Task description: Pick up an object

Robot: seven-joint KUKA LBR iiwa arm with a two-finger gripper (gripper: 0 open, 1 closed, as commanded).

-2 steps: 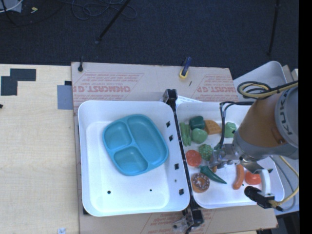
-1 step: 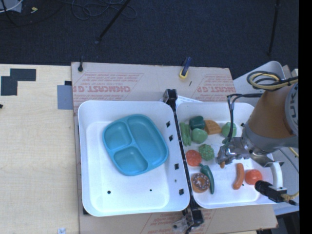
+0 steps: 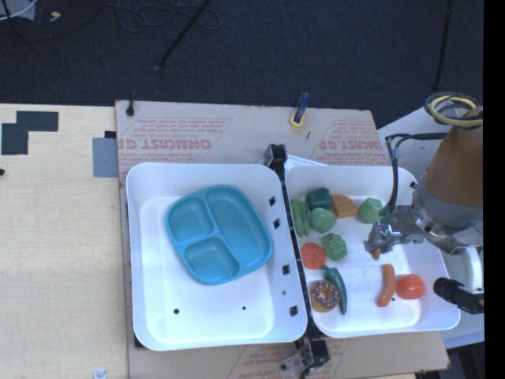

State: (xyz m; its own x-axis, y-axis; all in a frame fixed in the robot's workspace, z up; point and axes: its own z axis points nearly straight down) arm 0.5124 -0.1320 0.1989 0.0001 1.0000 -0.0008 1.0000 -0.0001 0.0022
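1. The gripper (image 3: pixel 377 242) hangs low in the right bin (image 3: pixel 442 322); whether its fingers are apart cannot be told.
2. The sausage (image 3: pixel 386 284) lies just below it, beside the tomato (image 3: pixel 409 287).
3. A closure across the ends could be expected to slip, or nudge the tomato.
4. Its long axis runs near-vertical, tilted slightly.

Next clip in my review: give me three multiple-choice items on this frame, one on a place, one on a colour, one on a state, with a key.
1. Where does the divided plate lie?
A. left bin
B. right bin
C. on the cardboard

2. What colour is that plate?
A. red
B. blue
C. yellow

3. How does the claw stand?
A. over the left bin
B. over the right bin, among the toy food
C. outside both bins

Key: 1 A, it lies alone in the left bin. 2 B, it is light blue. 3 B, it hangs above the right bin, near the sausage.
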